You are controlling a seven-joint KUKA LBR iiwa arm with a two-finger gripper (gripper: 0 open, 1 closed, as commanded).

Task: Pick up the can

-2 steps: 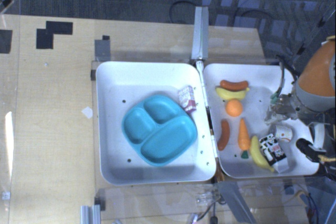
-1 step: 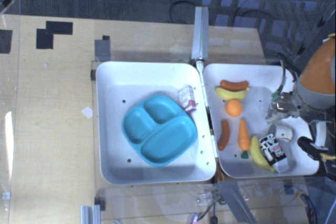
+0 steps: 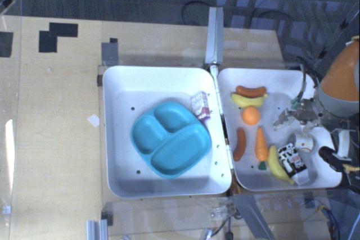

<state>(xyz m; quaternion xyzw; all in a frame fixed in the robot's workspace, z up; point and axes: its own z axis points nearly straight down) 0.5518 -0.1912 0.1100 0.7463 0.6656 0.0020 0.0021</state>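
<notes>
A: What lies in front of you, biggest first?

B: You have a desk (image 3: 56,132) carrying two white bins. The left bin (image 3: 115,121) holds a blue tray (image 3: 171,137) with three compartments, and at the tray's 1 o'clock, touching its rim, lies the can (image 3: 201,106), tipped on its side against the bin's right wall.

A: And the right bin?

B: The right bin (image 3: 275,78) is crowded. Your arm (image 3: 343,78) comes in at 3 o'clock, grey below its orange band. At 12 o'clock a sausage (image 3: 251,90) lies just above a banana (image 3: 248,100), with an orange (image 3: 251,116) just under them. Lower down you see a second sausage (image 3: 239,144) and a carrot (image 3: 261,145) side by side. At 5 o'clock a second banana (image 3: 277,163) touches a black-and-white box (image 3: 291,159).

A: Where are the jaws?

B: The jaws (image 3: 292,112) hang over the right bin's right half, near its 3 o'clock wall, well apart from the can. You cannot tell how far open they are, and nothing shows between them. Just below them is a small white cup (image 3: 304,142).
</notes>
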